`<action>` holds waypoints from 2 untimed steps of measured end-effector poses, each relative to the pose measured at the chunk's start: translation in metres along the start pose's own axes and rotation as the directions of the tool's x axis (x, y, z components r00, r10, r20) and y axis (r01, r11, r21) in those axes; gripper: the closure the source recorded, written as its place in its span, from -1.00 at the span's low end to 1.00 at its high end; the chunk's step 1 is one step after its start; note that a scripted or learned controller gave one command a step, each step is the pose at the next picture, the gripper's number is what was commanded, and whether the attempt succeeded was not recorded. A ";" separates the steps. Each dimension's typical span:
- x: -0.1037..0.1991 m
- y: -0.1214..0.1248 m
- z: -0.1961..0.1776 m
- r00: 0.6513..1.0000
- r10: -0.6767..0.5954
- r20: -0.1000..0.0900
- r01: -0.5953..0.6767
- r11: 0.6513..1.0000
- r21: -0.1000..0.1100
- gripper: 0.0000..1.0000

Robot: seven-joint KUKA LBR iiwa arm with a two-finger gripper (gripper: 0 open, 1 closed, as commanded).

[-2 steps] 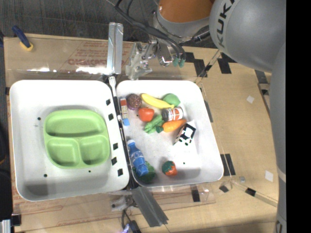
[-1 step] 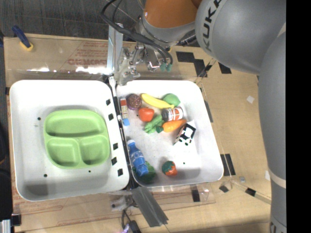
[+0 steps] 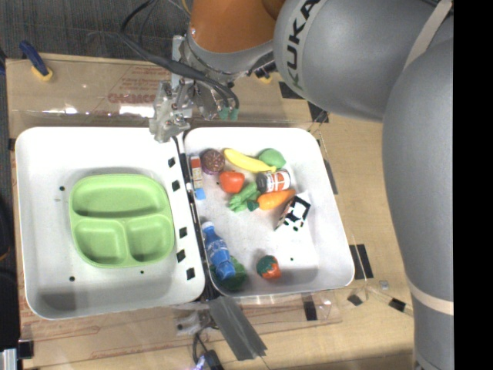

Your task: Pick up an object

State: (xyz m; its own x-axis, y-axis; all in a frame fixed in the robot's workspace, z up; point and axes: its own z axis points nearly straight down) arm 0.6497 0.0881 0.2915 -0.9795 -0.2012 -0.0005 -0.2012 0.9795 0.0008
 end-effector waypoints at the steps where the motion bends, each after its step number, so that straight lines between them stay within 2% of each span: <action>1: -0.001 0.000 -0.012 1.000 -0.003 0.005 0.003 1.000 0.002 1.00; 2: -0.002 0.000 -0.023 1.000 -0.006 0.008 0.006 1.000 0.003 1.00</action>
State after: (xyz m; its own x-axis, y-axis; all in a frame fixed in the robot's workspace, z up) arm 0.6517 0.0888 0.3149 -0.9782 -0.2073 -0.0086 -0.2073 0.9783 -0.0018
